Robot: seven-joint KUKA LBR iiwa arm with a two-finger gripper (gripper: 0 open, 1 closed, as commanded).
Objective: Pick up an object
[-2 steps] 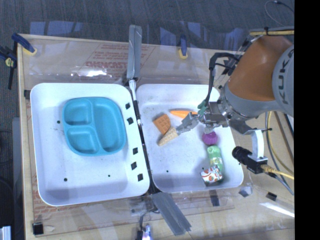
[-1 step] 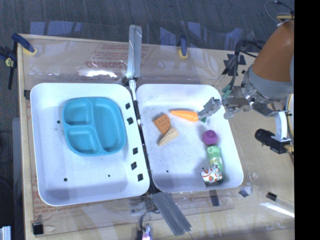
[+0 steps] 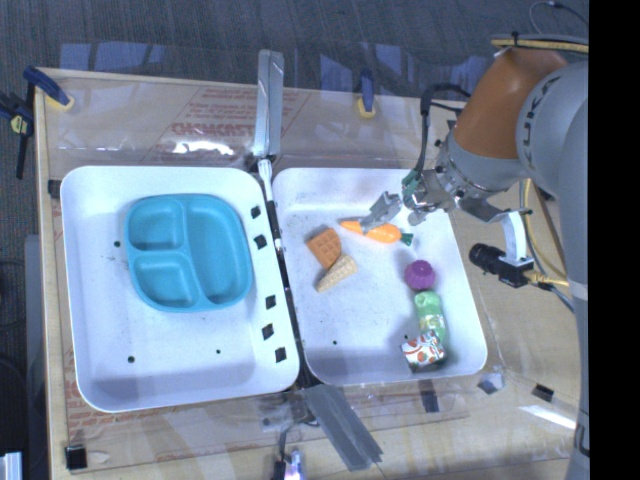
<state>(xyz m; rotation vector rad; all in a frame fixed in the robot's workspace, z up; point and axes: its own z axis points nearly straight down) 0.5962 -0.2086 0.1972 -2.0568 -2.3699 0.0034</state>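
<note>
**A:** Fingers (image 3: 383, 209) first: from the camera view you cannot tell whether they are spread or closed. The gripper (image 3: 388, 206) sits low over the right bin (image 3: 350, 353), its tip just beside the carrot (image 3: 372, 232), and nothing is visibly between them.

**B:** So where is your likeliest target?

**A:** The carrot lies flat on the bin floor, at the far side. The waffle piece (image 3: 323, 245) and the cone (image 3: 336, 273) are near it on the left. The purple ball (image 3: 420, 273) and the green bottle (image 3: 428, 333) lie well apart, toward the near edge.

**B:** What can go wrong for you here?

**A:** The tip looks offset toward the carrot's far edge, so a close may pinch one end and flick the carrot away, or shut on air. The carrot is smooth and tapered and could slip out on the lift. The bin wall is also close behind the wrist, leaving you little room to correct.
</note>
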